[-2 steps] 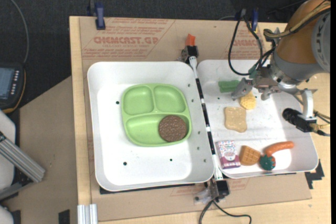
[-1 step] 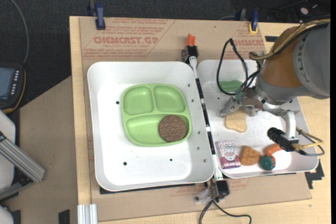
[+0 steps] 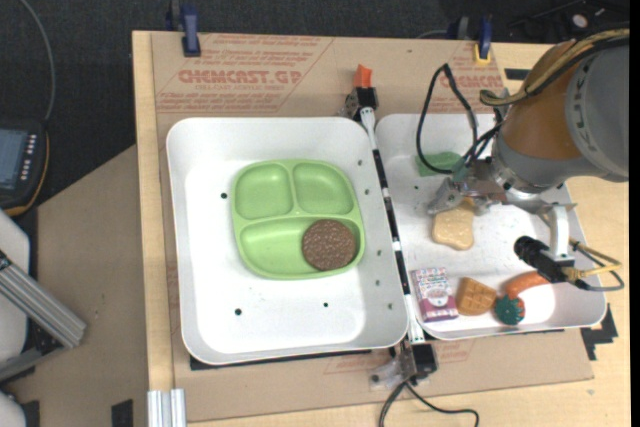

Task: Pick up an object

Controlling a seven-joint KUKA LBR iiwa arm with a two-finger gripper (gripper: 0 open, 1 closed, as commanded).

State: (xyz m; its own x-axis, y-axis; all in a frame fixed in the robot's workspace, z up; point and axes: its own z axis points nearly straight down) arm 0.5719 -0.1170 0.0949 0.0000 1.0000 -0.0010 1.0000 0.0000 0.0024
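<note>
My gripper [image 3: 462, 198] hangs low over the upper middle of the right bin [image 3: 570, 315], at the end of the grey and orange arm [image 3: 560, 120]. Just below it and touching or nearly touching lies a pale beige biscuit-shaped piece [image 3: 453, 231]. A flat green object [image 3: 438, 162] lies just above and left of the gripper, partly hidden by cables. Along the bin's front edge lie a small pink and purple box [image 3: 432, 294], an orange waffle piece [image 3: 476, 296] and an orange and teal toy [image 3: 514, 300].
The left bin [image 3: 200, 245] holds a green divided plate [image 3: 265, 205] with a round brown patty [image 3: 329, 245] in its lower right section. A black divider rail [image 3: 385, 205] runs between the bins. A black cylindrical part [image 3: 538, 257] and cables stick out below the wrist.
</note>
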